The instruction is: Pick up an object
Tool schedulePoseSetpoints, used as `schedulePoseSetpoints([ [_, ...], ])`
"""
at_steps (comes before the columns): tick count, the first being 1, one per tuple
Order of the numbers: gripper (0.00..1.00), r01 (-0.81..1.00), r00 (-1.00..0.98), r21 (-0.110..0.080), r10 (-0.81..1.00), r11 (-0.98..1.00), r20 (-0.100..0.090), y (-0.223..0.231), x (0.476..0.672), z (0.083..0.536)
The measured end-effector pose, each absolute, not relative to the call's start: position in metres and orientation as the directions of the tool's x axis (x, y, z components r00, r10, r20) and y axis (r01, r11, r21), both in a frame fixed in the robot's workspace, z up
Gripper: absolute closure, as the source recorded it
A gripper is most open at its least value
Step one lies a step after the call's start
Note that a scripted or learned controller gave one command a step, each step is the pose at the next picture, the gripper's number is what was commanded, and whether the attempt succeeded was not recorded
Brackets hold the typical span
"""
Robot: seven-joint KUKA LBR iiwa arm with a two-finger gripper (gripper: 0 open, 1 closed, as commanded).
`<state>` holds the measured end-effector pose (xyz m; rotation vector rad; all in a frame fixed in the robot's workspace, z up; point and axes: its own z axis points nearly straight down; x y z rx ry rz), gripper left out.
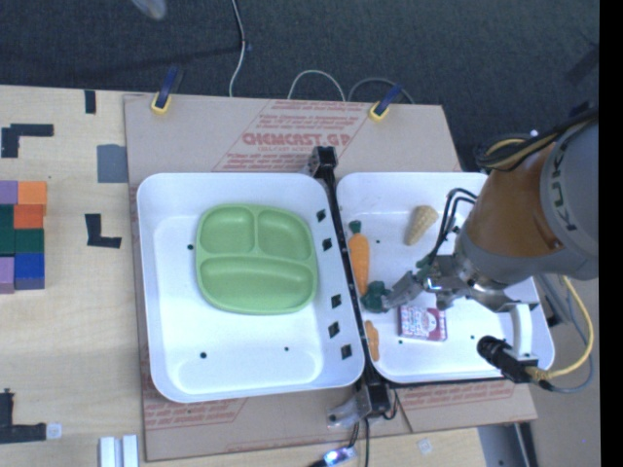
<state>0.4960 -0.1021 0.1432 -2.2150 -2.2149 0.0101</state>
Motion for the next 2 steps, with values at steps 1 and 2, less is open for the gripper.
schedulePoseSetpoints([
  [1, 0.00, 1.000, 0.001, -0.002, 1.000, -0.001, -0.004, -0.104, 0.496, 0.090],
  [2, 1.00, 1.000, -0.001, 0.000, 1.000, 0.001, -0.002, -0.104, 0.498, 0.102],
])
